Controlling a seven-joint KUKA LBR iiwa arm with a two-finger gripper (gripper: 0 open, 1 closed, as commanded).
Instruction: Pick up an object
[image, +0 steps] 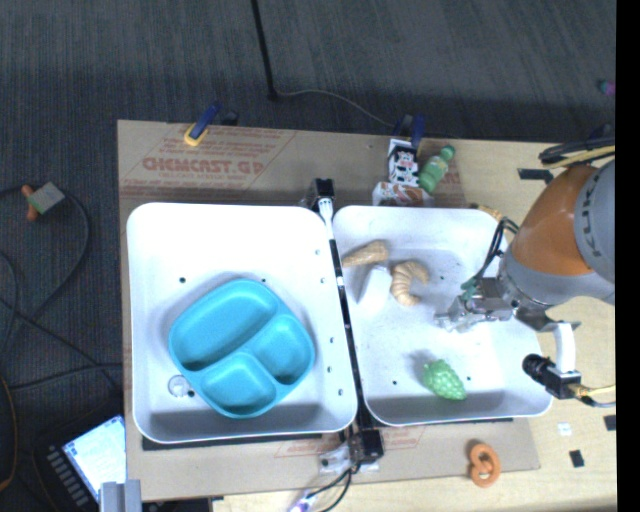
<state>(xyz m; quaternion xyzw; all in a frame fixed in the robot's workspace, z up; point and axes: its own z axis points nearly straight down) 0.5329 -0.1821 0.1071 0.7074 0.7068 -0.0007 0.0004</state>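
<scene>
The arm (570, 240) reaches in from the counter's right edge and bends down into the right bin (470, 405). Its end effector (462, 312) sits low over the bin floor, near the middle of the right half; whether it is open or closed cannot be told, since it is small and blurred against the white.

Three things lie in the right bin. A tan roll (365, 254) rests near the far left corner, close to the wall shared with the left bin. A croissant (408, 280) lies just beside it, toward the bin's middle — between the roll and the end effector, and apart from both. Green grapes (444, 379) lie near the bin's near edge, below the end effector and clear of it.

The left bin (160, 240) holds a blue divided tray (240, 345), set at a slant and taking up most of the floor.

On the counter (180, 165) outside the bins, a green bottle (433, 170) and a small carton (402, 165) stand beyond the far edge of the right bin. An orange ring (485, 462) lies near the counter's near edge — in front of the right bin.
</scene>
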